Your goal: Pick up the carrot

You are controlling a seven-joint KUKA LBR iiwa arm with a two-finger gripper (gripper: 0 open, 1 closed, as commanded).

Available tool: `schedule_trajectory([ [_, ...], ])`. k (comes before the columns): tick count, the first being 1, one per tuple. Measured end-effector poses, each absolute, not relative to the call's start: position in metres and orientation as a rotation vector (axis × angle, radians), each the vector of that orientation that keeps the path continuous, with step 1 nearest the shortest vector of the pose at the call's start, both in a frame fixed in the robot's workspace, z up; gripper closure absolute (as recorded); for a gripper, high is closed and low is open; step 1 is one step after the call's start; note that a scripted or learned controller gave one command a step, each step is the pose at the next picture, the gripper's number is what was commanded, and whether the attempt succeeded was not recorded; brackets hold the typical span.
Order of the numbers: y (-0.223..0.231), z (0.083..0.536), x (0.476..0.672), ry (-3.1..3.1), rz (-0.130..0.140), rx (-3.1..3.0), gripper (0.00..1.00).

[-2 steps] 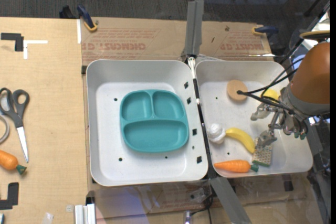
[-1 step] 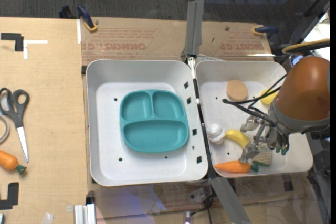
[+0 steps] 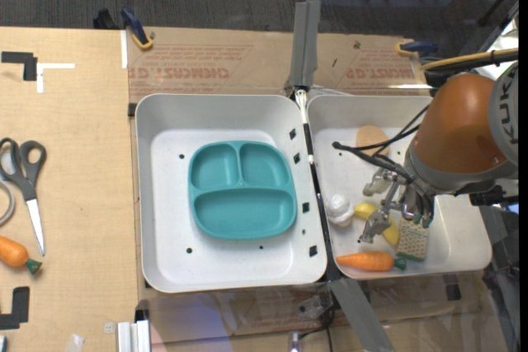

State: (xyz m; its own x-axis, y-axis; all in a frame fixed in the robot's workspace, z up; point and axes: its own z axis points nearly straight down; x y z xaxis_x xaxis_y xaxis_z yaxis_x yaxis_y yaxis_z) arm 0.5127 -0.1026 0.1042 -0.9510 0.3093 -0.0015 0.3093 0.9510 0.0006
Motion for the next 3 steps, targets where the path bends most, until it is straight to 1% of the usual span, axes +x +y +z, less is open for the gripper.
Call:
schedule_trajectory([
  [1, -0.109, 0.099, 0.489, 3.104, -0.006, -0.097, 0.00],
  [2, -0.101, 0.099, 0.490, 3.105, -0.011, -0.147, 0.00],
  [3, -0.123, 0.098, 0.490, 3.111, -0.003, 0.004, 0.00],
])
